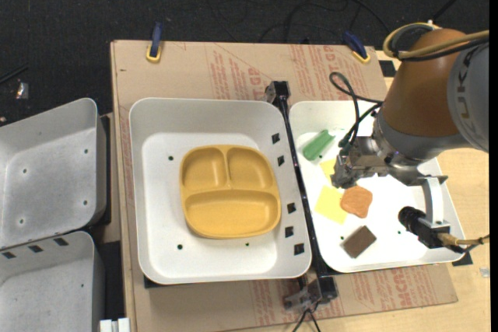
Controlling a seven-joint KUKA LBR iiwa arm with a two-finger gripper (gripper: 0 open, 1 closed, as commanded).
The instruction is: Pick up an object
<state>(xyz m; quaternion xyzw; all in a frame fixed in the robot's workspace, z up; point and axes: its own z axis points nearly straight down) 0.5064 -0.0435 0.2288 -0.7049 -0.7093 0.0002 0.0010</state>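
Over the right-hand shallow white bin (pixel 405 254) I am watching the grey arm's two-finger gripper (pixel 348 171) hanging low among the loose pieces. It is sitting just above a rounded orange foam-like piece (pixel 357 202), with a flat yellow square (pixel 331 204) beside that, a green block (pixel 317 145) further up and a dark brown rectangular block (pixel 359 241) nearer the front wall. I cannot tell from this angle whether the tool is released or clenched, and I am seeing nothing lifted off the bin floor, so I am judging the pick as not yet made: closing and raising are left. The left-hand white bin (pixel 148 167) is holding a yellow plastic divided tray (pixel 230 193). Faint red printing is running across the cardboard sheet (pixel 210 66) under the bins, too small to read; large white letters on the arm are cut off.
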